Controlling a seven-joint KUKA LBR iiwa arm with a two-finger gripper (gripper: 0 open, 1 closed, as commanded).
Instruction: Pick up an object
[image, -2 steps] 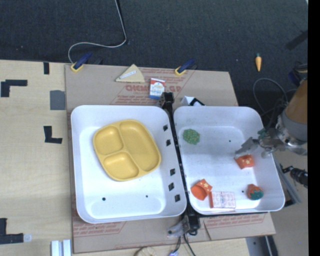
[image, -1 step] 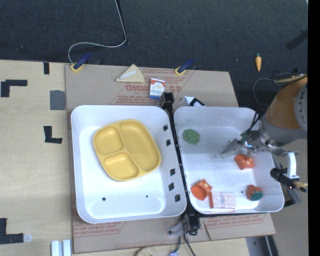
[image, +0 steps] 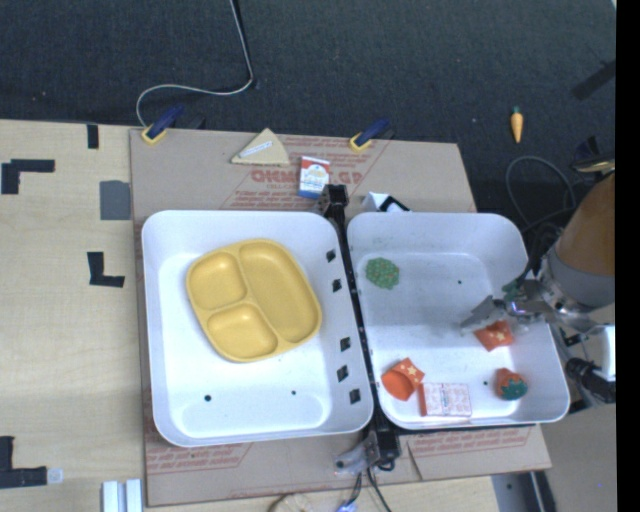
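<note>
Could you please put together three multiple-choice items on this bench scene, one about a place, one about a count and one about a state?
1. Where does the yellow divided plate lie?
A. In the left bin
B. In the right bin
C. On the cardboard behind the bins

2. How many compartments does the yellow divided plate have?
A. Two
B. Three
C. Five

3. How does the gripper stand relative to the right bin?
A. Parked over the left bin
B. Raised over the dark floor beyond the bench
C. Reaching in over the right bin's right side, next to a small red block

Answers: 1 A, the plate sits on the left bin's floor. 2 B, two sections at the top and one below. 3 C, its tip is over the white floor beside the block.
</note>
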